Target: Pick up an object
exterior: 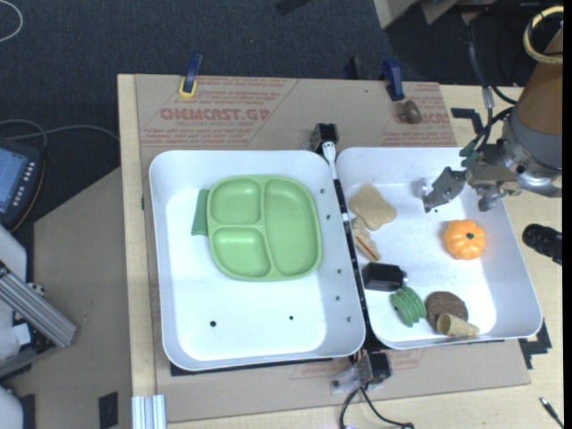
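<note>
a dark blue-grey carpet floor [134, 16] surrounds the bench. a tan cardboard sheet [268, 105] printed with red lettering covers the bench top, held by two blue clamps [189, 74] at its far edge. cables [63, 137] trail over the floor at left.

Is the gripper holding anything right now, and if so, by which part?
Nothing is held. The gripper hovers over the right bin, above the small pumpkin, with no object between its fingers.
</note>
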